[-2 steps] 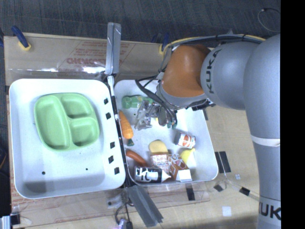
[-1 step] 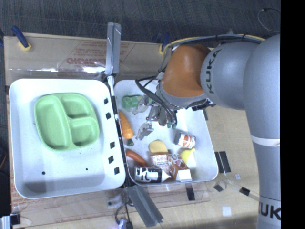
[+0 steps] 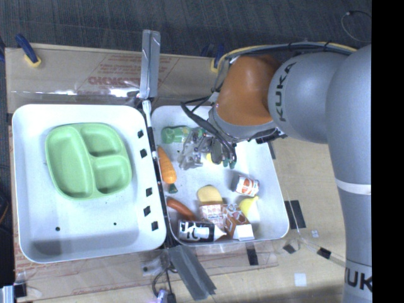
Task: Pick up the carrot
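carrot (image 3: 166, 167) at right bin (image 3: 273, 177) left wall | gripper (image 3: 205, 150) near

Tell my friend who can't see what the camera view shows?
A grey robot arm's gripper hangs over the right bin, just right of an orange carrot lying by the bin's left wall. The left bin holds a green tray.

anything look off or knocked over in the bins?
Nothing spilled or damaged. The right bin is crowded: the carrot lies along its left wall, with a small can tipped on its side among packed toy food. The green tray sits flat in the left bin.
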Controlling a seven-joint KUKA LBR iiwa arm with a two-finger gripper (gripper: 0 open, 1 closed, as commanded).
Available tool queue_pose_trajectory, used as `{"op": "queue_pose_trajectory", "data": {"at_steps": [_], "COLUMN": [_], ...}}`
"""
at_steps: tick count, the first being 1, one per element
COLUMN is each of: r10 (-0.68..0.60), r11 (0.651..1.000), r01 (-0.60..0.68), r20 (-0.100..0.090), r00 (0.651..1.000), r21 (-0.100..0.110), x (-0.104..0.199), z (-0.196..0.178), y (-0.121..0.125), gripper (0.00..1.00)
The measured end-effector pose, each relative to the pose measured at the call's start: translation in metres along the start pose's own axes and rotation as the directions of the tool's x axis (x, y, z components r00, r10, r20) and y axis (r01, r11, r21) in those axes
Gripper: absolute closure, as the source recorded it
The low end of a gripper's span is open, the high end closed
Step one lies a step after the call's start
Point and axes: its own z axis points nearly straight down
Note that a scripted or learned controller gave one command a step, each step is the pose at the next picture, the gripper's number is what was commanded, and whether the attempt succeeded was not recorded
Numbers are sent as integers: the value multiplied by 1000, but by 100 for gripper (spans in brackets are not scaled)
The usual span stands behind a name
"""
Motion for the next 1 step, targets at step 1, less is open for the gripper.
{"op": "queue_pose_trajectory", "data": {"at_steps": [1], "r10": [0], "r11": [1000], "r01": [0], "r20": [0], "r00": [1000], "r21": [0], "x": [0], "z": [0], "y": [0], "gripper": [0]}}
